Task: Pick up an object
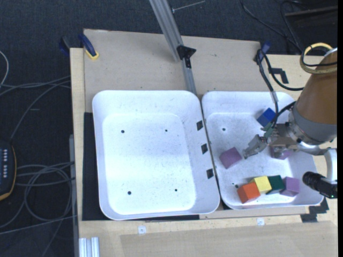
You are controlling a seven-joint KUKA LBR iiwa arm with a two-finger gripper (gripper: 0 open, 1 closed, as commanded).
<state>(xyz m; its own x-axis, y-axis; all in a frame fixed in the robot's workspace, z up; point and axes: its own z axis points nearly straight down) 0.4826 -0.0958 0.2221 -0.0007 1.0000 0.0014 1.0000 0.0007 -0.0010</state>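
Overhead, we look down on a wooden bench carrying two shallow white bins side by side, the left bin (pixel 144 154) and the right bin (pixel 230 194). We see the arm (pixel 319 103), its orange band prominent, reaching in from the right, with the gripper (pixel 256 146) low over the middle of the right bin; its fingers appear spread apart, and nothing shows between them. Just beside the fingertips, toward the divider, lies a purple block (pixel 231 157) flat on the bin floor. A blue block (pixel 266 116) sits near the far wall, partly behind the wrist. Along the near wall we count a row touching one another: an orange block (pixel 248 192), a yellow block (pixel 262 184), a green block (pixel 276 183) and a pale purple block (pixel 292 186). Another purplish piece (pixel 280 153) peeks out under the wrist (too hidden to make out). We can read no brand, label or writing anywhere; any markings are too small to tell. A metal pole (pixel 170 28) slants across the bench behind the bins.
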